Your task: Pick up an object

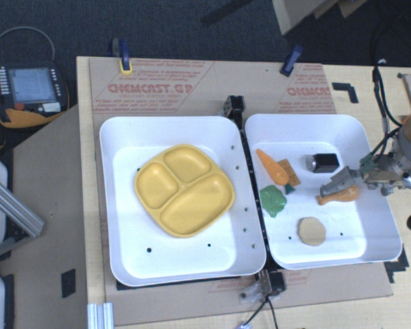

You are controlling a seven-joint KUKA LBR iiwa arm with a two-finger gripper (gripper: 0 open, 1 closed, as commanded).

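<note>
Objects for picking lay loose in the right bin (349, 130): an orange carrot-like toy (272, 166), a green lump (273, 200), a small black block (324, 162), a round tan piece (312, 231) and a brownish drumstick-shaped toy (340, 195). We judged the drumstick-shaped toy the likely target, because the gripper (344, 180) hung just above it, near the bin's right wall. Its long axis ran roughly across the bin, tilted slightly, the narrow end toward the green lump and the thick end toward the arm (397, 164). The carrot-like toy, by contrast, slanted from the bin's upper left down toward the middle. We could not tell whether the gripper stood wide or narrow; its grey tip blurred into the toy beneath, and nothing was plainly caught in it. The scatter looked random, as befits a bin meant for repeated tries. The left bin (116, 184), beside the right bin on the worktop (192, 88), carried a yellow divided plate (185, 190), set well clear of the arm's reach.
</note>
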